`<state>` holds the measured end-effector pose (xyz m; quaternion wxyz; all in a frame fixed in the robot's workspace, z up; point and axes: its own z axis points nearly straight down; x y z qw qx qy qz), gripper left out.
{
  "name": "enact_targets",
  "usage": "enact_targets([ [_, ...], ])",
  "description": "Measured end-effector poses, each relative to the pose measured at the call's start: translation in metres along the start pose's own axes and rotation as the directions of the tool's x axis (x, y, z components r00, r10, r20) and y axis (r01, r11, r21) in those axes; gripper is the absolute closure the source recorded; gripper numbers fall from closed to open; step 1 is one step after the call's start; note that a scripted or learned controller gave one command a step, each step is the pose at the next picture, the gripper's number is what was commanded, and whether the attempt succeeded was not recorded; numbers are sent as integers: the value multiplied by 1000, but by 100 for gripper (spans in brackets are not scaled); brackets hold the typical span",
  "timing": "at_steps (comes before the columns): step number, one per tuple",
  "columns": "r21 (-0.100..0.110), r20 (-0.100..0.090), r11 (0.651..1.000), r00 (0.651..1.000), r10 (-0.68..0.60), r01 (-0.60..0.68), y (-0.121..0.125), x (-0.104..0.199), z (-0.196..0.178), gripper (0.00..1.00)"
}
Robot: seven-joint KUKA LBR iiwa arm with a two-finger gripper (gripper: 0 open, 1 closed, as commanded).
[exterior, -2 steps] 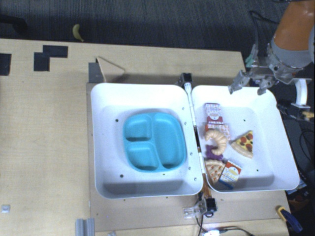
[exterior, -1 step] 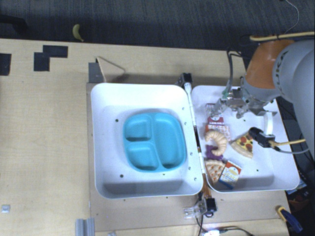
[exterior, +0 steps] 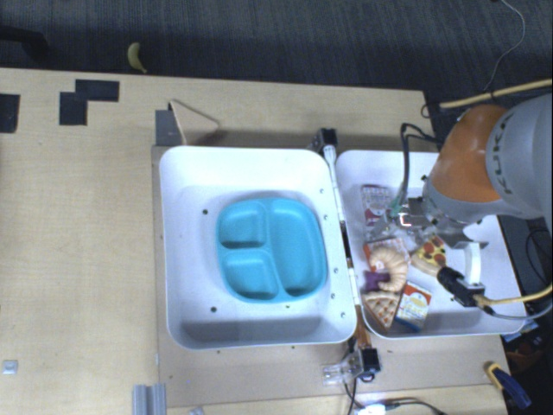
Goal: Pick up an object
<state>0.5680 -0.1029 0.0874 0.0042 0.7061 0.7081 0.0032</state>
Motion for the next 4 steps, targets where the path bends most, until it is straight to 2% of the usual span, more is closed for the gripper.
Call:
enact_targets([
  [1, -6, 0, 1000, 1000, -1, 1, 2, 0, -12, 100],
  [2, -5, 0, 1000, 1000, -1, 1, 2, 0, -12, 0],
  [3, -2, 0, 1000, 1000, 2, -2, -41, 13, -1, 0],
  [4, -6, 0, 1000, 1000, 1, -1, -40, 13, -12, 100],
])
